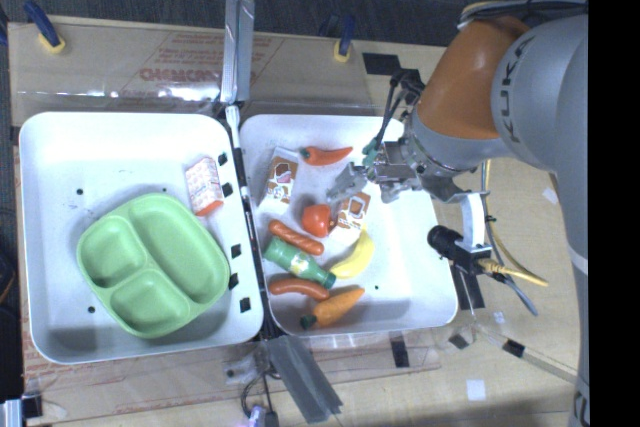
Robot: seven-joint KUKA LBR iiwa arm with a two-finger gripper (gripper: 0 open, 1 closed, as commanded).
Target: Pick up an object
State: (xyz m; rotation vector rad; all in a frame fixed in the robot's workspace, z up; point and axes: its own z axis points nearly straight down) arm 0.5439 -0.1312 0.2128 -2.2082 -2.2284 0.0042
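My gripper hangs over the middle of the right bin, reaching in from the right. Just below it lies a small brown-and-white carton, and a red tomato sits beside that carton on the left. Whether the gripper touches the carton is unclear. Also in this bin are a red chili pepper, a second small carton, a banana, a green bottle, two sausages and a carrot.
The left bin holds a green divided plate and a red-and-white carton near its right wall. A raised divider separates the two bins. The things in the right bin crowd its left half.
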